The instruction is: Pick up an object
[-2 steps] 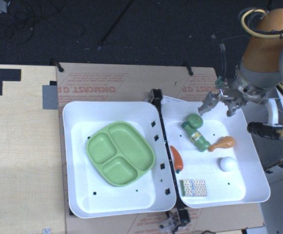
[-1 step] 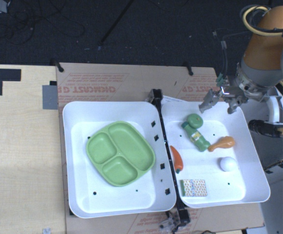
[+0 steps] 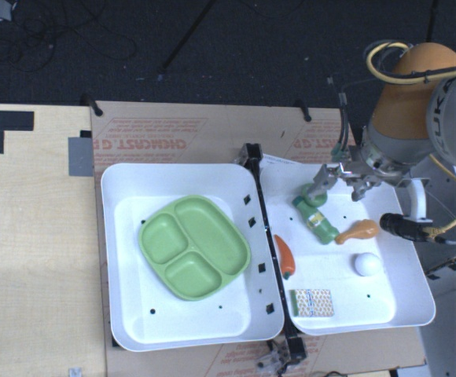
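Note:
In the right bin (image 3: pixel 405 309) lie a green bottle (image 3: pixel 318 218), an orange-brown drumstick-shaped toy (image 3: pixel 359 230), a white ball (image 3: pixel 365 264), an orange-red carrot-like piece (image 3: pixel 284 256) and a small patterned packet (image 3: pixel 313 302). My gripper (image 3: pixel 340 189) hangs over the far part of that bin with its fingers spread open and nothing between them. Its left finger (image 3: pixel 321 187) stands just above the top end of the green bottle. The drumstick toy lies a little below the right finger.
The left bin (image 3: pixel 126 305) holds a green divided plate (image 3: pixel 193 246). A black divider (image 3: pixel 263 234) runs between the two bins. Brown cardboard (image 3: pixel 189 132) lies under both bins, and the carrot-like piece rests against the right bin's left wall.

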